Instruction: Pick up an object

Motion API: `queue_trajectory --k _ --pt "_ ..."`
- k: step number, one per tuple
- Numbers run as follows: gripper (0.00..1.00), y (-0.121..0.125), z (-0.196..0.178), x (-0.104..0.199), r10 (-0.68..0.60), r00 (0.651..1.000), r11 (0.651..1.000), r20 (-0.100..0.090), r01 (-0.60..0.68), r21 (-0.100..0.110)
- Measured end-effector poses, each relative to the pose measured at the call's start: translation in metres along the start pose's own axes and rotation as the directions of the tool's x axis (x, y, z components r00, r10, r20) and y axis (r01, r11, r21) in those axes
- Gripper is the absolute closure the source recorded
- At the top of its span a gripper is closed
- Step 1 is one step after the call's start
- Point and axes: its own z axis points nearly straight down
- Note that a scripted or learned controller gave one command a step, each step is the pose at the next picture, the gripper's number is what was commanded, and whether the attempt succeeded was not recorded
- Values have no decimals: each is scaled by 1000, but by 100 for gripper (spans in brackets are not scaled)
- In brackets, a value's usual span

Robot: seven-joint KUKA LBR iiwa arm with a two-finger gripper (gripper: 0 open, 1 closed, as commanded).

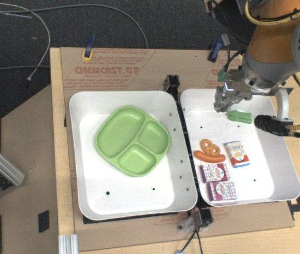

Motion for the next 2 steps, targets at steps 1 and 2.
queue_trajectory --k 1,2 --pt "100 -7 8 61 -1 1000 1000 0 1 1" --pt "100 -30 8 109 0 1000 1000 1 0 2"
